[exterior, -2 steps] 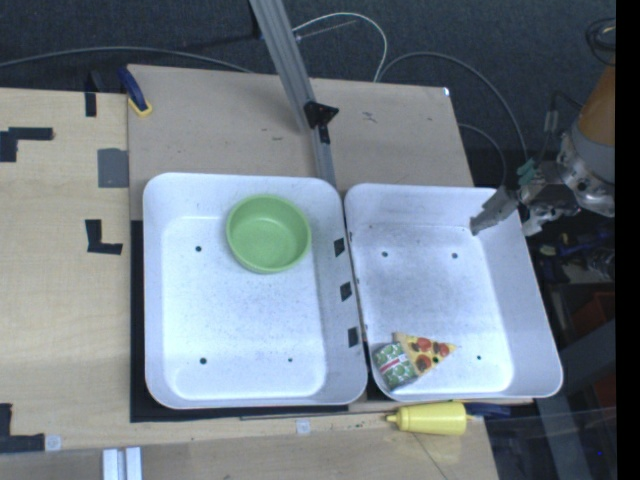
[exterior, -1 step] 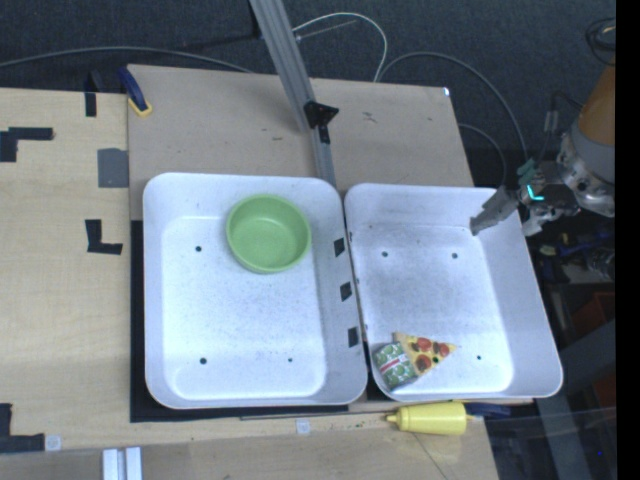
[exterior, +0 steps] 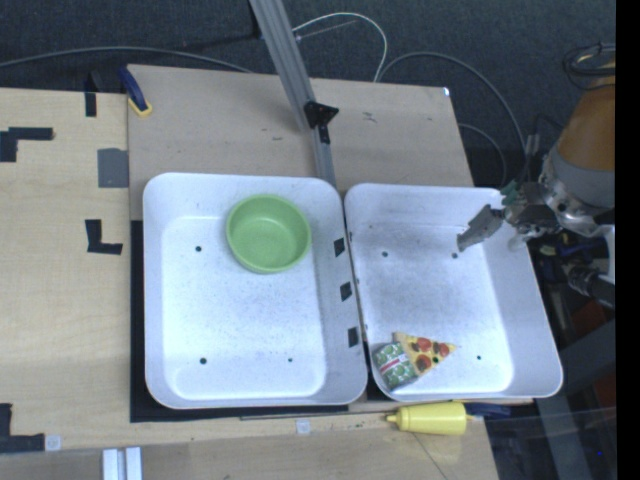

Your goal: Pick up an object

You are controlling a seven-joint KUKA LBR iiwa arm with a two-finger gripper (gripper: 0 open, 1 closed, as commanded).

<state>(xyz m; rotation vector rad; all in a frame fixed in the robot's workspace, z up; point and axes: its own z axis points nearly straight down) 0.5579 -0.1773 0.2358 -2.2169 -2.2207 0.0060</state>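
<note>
A green bowl [exterior: 267, 232] sits in the upper part of the left bin [exterior: 175, 368]. In the right bin [exterior: 520, 368], near its front left corner, lie a toy pizza slice [exterior: 428, 351] and a small green and white packet [exterior: 394, 364], touching each other. My gripper [exterior: 476, 232] hangs over the right bin's upper right part, well away from both items, with nothing seen in it. The arm's orange band [exterior: 590, 133] shows at the right edge.
A yellow bottle [exterior: 432, 419] lies on the bench just outside the right bin's front rim. A grey slanted pole [exterior: 292, 63] rises behind the bins. Cables trail across the dark floor at the back.
</note>
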